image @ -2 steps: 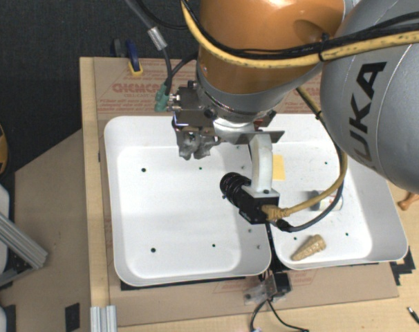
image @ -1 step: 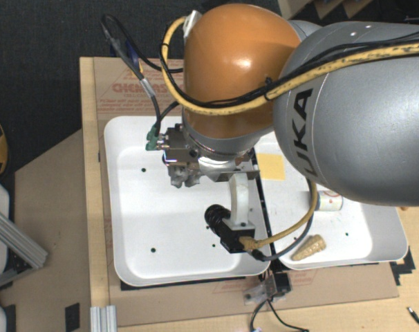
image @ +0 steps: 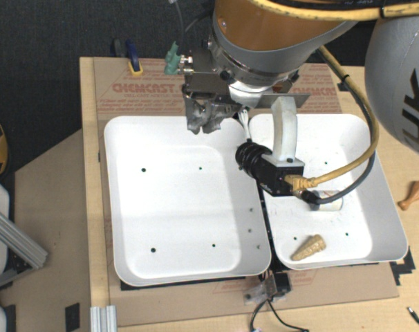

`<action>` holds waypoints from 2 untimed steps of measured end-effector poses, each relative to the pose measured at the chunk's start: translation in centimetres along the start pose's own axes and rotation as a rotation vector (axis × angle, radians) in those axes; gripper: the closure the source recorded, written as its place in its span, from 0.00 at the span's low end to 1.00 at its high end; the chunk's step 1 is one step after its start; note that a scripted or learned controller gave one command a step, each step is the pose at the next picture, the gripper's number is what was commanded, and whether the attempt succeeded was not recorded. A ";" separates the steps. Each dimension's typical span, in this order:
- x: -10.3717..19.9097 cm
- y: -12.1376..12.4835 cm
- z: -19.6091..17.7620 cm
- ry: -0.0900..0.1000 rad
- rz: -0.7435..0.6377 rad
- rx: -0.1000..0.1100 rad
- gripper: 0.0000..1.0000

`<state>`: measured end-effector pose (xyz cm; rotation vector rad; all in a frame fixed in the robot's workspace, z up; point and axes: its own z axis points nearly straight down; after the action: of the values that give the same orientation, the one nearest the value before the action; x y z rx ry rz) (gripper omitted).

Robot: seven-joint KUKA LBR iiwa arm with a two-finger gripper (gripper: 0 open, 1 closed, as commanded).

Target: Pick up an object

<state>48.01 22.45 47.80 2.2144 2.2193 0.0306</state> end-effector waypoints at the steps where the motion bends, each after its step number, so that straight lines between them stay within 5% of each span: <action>1: -0.2 -0.7 17.8 -0.018 0.004 0.036 1.00; 2: -0.1 -0.4 14.8 -0.008 0.002 0.016 1.00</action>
<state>47.92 22.44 33.03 2.2202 2.2218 0.0031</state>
